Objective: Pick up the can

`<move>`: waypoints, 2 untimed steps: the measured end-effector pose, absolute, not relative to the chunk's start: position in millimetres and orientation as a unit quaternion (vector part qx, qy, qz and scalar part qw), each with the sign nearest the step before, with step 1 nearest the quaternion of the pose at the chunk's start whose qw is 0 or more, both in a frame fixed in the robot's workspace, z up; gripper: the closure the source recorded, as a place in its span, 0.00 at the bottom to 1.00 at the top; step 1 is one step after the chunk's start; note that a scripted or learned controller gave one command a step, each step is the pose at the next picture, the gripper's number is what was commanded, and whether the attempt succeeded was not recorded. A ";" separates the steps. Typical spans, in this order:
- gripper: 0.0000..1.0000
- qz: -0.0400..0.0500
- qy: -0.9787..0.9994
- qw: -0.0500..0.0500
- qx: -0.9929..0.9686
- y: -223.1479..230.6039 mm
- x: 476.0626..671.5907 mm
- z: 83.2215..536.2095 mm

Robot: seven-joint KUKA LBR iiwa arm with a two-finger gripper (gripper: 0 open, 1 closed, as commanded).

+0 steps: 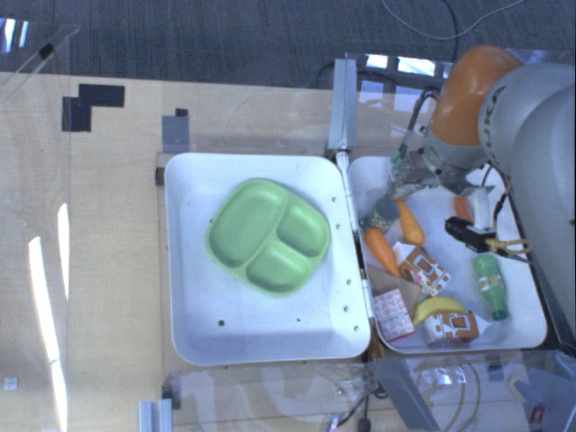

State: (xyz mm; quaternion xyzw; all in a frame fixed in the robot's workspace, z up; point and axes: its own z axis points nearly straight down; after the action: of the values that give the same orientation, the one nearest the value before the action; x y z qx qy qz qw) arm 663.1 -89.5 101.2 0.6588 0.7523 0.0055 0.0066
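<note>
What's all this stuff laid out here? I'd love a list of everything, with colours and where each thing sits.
Bins: two, white, side by side on the bench.
Divided plate: one, light green, middle of the left bin.
Can: one, dark with a grey top, upper left of the right bin, partly hidden under the pincer.
Carrots: two, orange, right bin near its left wall.
Cartons: two, brown and white, one mid bin, one at the front.
Packet: one, white with red print, front left corner.
Banana: one, yellow, front.
Bottle: one, green, right side.
Arm: one, grey with an orange band, reaching in from the right.
Pincer: one, metal, above the can.
</note>
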 end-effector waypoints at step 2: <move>0.00 0.003 0.743 0.003 0.669 -84.2 670.9 87.1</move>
State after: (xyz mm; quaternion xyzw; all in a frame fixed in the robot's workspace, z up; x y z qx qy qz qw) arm 670.9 -84.2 87.1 0.6694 0.7429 0.0026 0.0031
